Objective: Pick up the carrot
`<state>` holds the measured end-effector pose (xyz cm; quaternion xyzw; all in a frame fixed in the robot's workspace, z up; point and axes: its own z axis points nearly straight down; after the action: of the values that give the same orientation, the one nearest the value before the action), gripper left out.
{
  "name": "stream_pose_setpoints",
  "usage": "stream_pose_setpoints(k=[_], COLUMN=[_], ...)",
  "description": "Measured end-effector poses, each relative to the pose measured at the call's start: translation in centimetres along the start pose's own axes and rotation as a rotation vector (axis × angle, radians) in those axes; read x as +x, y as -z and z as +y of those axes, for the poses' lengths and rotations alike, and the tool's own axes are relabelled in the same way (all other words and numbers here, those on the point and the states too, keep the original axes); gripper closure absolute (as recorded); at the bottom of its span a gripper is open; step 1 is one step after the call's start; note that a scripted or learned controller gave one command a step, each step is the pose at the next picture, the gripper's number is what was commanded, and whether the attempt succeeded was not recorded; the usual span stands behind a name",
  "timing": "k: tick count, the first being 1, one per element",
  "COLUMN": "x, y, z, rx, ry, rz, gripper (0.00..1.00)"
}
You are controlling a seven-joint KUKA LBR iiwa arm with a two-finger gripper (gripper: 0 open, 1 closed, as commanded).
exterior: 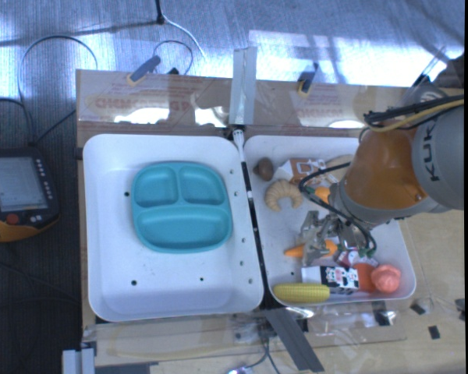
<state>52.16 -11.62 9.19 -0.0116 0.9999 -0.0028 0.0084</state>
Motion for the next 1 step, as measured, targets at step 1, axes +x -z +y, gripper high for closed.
stream_pose_setpoints(k=[1], x=[-0.1], y=[0.85], z=[0.04], rx=[0.002], ry=[0.0], rz=[0.0], gripper=[1.0])
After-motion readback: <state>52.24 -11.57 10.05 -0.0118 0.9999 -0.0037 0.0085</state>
